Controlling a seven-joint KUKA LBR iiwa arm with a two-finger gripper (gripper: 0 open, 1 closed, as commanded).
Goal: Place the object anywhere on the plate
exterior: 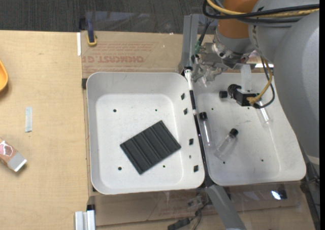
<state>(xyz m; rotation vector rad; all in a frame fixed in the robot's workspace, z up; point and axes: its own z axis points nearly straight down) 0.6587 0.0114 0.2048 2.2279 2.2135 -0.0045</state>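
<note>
One dark plate (pixel 150 146) in left bin (pixel 104 122); clear vial (pixel 226 142) in right bin (pixel 277 148); claw (pixel 204 73) (opening unclear); cardboard (pixel 122 54) maybe reads CHEMCAST.

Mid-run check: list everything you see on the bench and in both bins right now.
ribbed plate: one, dark grey, lying askew in the left bin
vial: one, clear with a black cap, lying near the middle of the right bin
left bin: one, white, shallow
right bin: one, white, touching the left bin
cardboard sheet: one, brown with red print, behind the bins
strip: one, pale grey, on the bench left of the bins
packet: one, red, white and grey, at the bench's left edge
orange object: one, cut off by the left edge
arm: one, grey with an orange band, reaching from the right
gripper: one, over the right bin's back left corner
</note>
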